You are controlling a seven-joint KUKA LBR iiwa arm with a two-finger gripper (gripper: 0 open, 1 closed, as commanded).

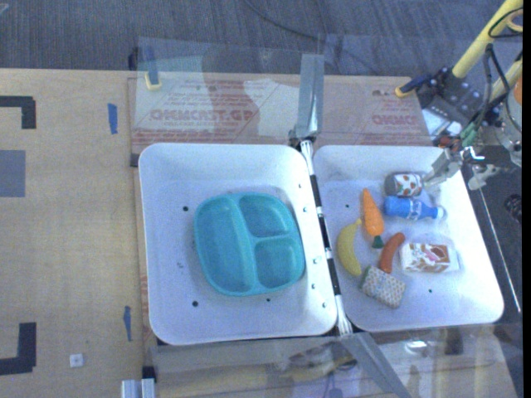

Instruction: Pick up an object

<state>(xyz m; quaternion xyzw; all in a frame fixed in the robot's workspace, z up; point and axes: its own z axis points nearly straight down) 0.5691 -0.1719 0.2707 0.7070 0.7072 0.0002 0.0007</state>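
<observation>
The gripper (440,169) hovers at the right bin's (489,305) two o'clock edge, just beside a small can (403,184); whether it is open cannot be told.

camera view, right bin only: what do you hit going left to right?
Banana → carrot → blue bottle → white packet → gripper at the bin's upper right. The others overlap in order, so they are skipped.
</observation>
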